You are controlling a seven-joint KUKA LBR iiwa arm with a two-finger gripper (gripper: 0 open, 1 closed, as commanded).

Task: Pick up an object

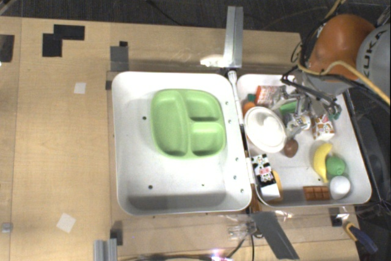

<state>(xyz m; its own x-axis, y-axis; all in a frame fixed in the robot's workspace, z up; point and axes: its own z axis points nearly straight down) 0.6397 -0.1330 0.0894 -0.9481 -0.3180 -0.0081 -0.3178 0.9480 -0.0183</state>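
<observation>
The arm comes in from about two o'clock and its gripper point(300, 114) hangs low over the upper part of the right bin point(357, 159), among the clutter there. Wires and linkage hide the tips, so I cannot tell how the gripper is set, and nothing can be seen held in it. By my reading the pick is not yet made: the arm is at the bin and down among the things, but every object seems to lie on the bin floor, so the grasp and the lift are still to do.

Which object is meant is not certain. The nearest things to the gripper are a small white carton with red print point(323, 126) at its four o'clock, a white bowl point(265, 129) at its eight o'clock, and a red-and-white packet point(266, 95) at its ten o'clock. A brown ball-like thing point(291, 147) lies just beside the bowl's lower right rim.

If the carton is the target, it seems to stand roughly upright, with its long axis near twelve to six; it is too small to say more. The banana point(321, 159), further toward five o'clock, has a clearer axis, also running about twelve to six with a slight curve, touching a green round fruit point(335, 166) with a white ball point(339, 186) below.

The left bin point(131, 150) holds a green divided tray point(187, 122).
</observation>
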